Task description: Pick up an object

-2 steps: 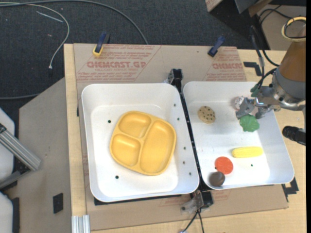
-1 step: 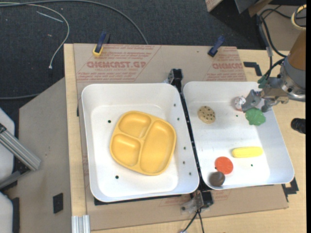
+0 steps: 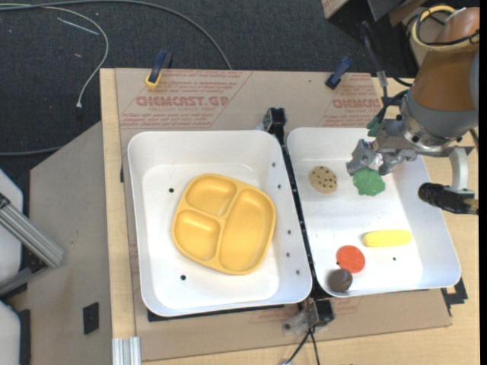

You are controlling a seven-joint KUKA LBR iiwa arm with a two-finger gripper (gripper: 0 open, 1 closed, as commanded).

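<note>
Camera view looks down on a brown cardboard-covered surface (image 3: 205, 97) printed with red lettering, bearing two shallow white plastic bins side by side. The left bin (image 3: 144, 204) holds a yellow three-compartment plastic plate (image 3: 224, 223), lying flat near its middle. The right bin (image 3: 437, 234) holds the smaller things. The grey arm with an orange band (image 3: 445, 74) reaches in from the right, and its hand (image 3: 370, 162) is low over the far part of the right bin, directly above a green lumpy object (image 3: 370, 183) and touching or nearly touching it; whether the hand is open or closed on it I cannot tell. Left of the green object, apart from it, lies a round tan cookie with dark chips (image 3: 323, 179). Nearer the front lies a yellow oblong object (image 3: 387, 239). Left of that lies a flat orange-red round object (image 3: 351, 258), and just in front of it, by the bin's front rim, a small dark brown round object (image 3: 339, 280).
</note>
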